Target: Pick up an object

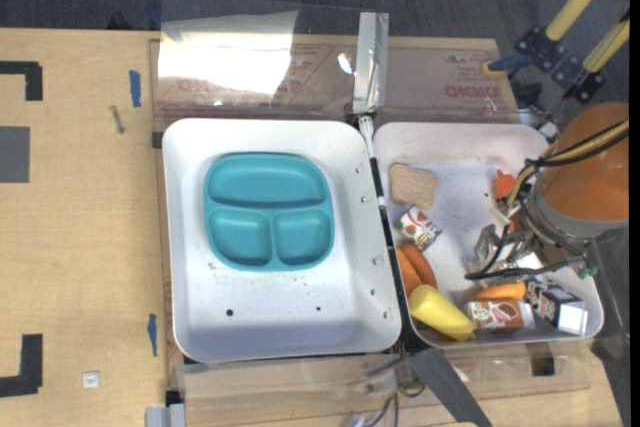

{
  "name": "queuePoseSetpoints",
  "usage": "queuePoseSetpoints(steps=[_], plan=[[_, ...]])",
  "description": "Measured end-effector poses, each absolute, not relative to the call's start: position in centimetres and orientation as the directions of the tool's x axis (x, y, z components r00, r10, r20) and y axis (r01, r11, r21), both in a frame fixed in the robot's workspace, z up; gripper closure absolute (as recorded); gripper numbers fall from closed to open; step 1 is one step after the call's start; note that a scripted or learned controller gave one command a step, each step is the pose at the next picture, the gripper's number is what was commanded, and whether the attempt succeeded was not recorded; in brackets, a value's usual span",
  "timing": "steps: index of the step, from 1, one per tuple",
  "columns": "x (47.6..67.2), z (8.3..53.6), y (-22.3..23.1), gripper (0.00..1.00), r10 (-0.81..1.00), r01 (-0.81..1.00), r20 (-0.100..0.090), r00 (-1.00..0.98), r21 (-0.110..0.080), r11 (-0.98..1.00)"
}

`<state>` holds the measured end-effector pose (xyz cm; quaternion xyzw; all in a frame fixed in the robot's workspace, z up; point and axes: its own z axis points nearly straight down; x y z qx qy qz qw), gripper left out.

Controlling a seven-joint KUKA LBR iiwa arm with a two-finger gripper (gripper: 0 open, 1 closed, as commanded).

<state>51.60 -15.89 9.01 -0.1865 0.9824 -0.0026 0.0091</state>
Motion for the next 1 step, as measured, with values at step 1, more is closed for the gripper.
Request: queuePoseSetpoints(steps=[1], plan=[[52.4, 9.49, -15.69, 0.0, -0.37, -0.369, -0.042, -0.928, -0.02, 0.929]])
